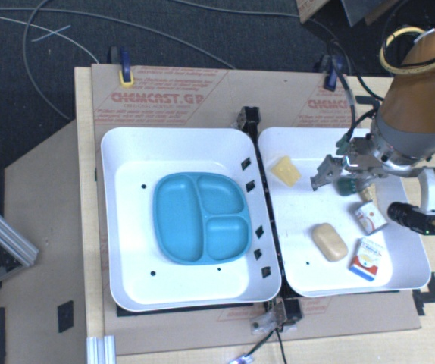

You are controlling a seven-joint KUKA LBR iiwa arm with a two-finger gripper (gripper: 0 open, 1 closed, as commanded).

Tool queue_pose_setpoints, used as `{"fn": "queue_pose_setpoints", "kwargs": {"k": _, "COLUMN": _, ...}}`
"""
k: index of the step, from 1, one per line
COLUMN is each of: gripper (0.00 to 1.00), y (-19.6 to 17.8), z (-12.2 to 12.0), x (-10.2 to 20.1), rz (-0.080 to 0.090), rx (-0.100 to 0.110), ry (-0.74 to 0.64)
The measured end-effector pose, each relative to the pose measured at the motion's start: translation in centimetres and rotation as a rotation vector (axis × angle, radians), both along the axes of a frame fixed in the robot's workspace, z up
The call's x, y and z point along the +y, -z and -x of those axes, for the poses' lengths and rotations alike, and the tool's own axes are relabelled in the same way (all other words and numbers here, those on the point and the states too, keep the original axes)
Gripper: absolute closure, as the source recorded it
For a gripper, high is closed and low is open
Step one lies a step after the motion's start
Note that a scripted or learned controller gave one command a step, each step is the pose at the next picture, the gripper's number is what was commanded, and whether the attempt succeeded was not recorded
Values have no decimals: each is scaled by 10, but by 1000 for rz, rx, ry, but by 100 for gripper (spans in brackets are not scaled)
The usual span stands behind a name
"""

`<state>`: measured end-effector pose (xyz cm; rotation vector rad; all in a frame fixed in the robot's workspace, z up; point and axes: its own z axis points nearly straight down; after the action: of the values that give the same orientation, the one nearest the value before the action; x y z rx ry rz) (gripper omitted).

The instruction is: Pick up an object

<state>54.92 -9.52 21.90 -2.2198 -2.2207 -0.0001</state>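
Hovering over the far part of the right bin (pixel 399 279), the pincer (pixel 337 171) is seen low above the floor, its dark fingers spread apart with nothing between them; the candidates for picking are scattered loosely there, presumably so each can be reached singly; a pale yellow block (pixel 284 171) lies just left of the pincer, a tan oval soap (pixel 330 242) nearer, two small cartons (pixel 367 258) to the right; the blue divided tray (pixel 201 217) is kept in the left bin (pixel 119 165), apart from them.

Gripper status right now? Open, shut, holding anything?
Gripper: cannot be told. It hangs low over the right bin, above its far side, next to a small green object; nothing visibly held.
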Motion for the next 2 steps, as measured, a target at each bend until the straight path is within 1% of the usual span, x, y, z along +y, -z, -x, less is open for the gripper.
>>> {"fn": "queue_pose_setpoints", "kwargs": {"k": 1, "gripper": 0, "y": 63, "z": -1, "x": 3, "rz": -1, "rx": 5, "ry": 1}}
{"fn": "queue_pose_setpoints", "kwargs": {"k": 2, "gripper": 0, "y": 120, "z": -7, "x": -2, "rz": -1, "rx": 5, "ry": 1}}
